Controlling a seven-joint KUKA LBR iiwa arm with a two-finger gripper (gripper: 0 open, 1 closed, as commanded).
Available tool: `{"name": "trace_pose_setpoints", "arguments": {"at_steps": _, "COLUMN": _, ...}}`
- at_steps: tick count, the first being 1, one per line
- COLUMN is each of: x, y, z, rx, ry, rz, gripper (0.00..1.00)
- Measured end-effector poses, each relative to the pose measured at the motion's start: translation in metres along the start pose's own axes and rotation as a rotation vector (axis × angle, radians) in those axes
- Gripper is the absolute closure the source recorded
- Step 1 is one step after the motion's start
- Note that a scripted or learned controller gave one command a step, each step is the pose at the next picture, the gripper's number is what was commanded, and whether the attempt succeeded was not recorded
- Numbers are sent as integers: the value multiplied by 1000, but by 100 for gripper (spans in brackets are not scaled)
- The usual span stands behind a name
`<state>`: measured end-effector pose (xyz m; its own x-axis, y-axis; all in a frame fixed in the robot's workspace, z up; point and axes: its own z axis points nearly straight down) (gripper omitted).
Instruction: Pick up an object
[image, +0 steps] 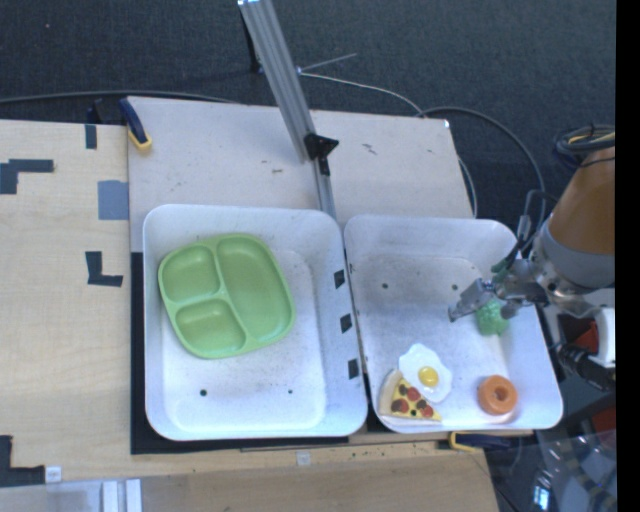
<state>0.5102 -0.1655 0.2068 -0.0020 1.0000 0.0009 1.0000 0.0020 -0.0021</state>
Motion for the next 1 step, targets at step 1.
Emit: {"name": "trace_pose_setpoints", "arguments": {"at_steps": 1, "x": 0, "y": 0, "z": 0, "rx": -1, "ry": 0, "rz": 0, "gripper": 0}}
